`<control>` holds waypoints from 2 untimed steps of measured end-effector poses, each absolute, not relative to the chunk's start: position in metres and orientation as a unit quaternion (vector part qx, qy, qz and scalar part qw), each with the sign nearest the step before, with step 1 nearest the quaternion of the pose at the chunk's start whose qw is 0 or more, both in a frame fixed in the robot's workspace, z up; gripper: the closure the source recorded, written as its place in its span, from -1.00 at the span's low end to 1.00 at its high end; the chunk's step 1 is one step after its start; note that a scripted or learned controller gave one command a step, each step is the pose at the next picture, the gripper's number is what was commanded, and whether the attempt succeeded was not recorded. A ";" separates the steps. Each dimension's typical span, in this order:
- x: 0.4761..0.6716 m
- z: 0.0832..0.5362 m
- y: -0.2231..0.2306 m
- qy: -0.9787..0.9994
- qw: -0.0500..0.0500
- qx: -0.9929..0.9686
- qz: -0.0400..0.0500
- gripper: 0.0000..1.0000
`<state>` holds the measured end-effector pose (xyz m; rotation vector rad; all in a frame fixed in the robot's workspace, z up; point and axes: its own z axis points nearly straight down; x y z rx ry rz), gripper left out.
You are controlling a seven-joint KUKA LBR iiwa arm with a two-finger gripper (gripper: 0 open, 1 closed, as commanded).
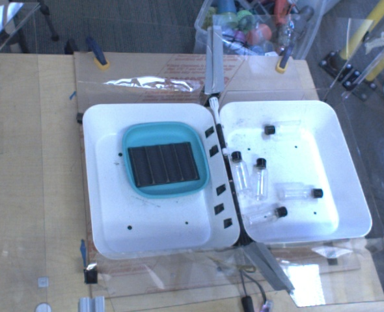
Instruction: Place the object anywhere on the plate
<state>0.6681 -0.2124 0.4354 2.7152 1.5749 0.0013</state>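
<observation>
Two white bins sit side by side on the wooden desk (29, 174). In the left bin (107, 226) lies the teal plate (135, 142), a shallow one with rounded corners, and on its middle rests a dark ribbed slab (163, 163) that covers most of the plate's floor and leaves free a teal margin around it. The things to be moved are in the right bin (335, 168): several small clear vials with black caps. One vial (239, 171) lies close to the wall that the bins share, and a second vial (261, 179) lies just beside it, both with the cap toward the far side. A third vial (297, 191) lies across, its cap toward the right, and a fourth vial (265, 214) lies near the front with its cap also to the right. A single black cap (269, 130) is seen farther back; its glass is too faint to make out. Which vial is the task's own thing, I cannot tell. Between the vials and the plate stand the two raised rims of the bins, with a row of black tabs (219, 188) along them. Behind the bins there is brown cardboard (146, 67), two blue and orange clamps (99, 58), and a clear box of coloured items (260, 15). The state of the claw I cannot tell.
</observation>
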 end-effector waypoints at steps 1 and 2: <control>0.668 0.435 -0.211 0.472 0.000 0.882 -0.001 -1.00; 0.667 0.434 -0.211 0.439 0.000 0.899 -0.001 -1.00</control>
